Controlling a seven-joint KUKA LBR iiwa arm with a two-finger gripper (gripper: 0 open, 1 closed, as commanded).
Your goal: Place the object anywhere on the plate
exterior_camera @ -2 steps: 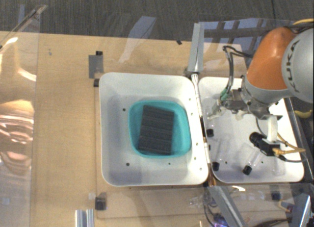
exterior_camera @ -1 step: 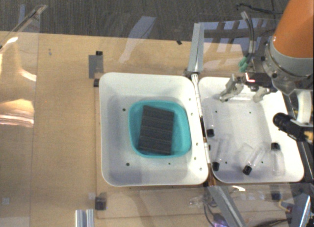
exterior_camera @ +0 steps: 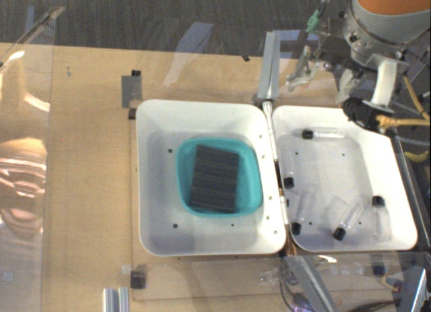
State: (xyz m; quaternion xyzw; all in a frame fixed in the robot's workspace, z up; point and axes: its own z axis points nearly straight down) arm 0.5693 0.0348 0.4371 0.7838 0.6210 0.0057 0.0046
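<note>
Dark ridged block lies flat on the teal plate in the left bin. Gripper hangs above the right bin's back-left corner, nothing seen between its fingers; can't tell their spread. Clear vials with black caps lie in the right bin.

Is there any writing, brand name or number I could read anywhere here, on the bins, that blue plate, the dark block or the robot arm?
None can be read.
Plate: plain teal, no print.
Dark block lying on the plate: ridged, no label.
Left bin and right bin: plain white.
Clear vials with black caps in the right bin: any marking is too small to tell.
Arm: orange band, no legible lettering.
</note>
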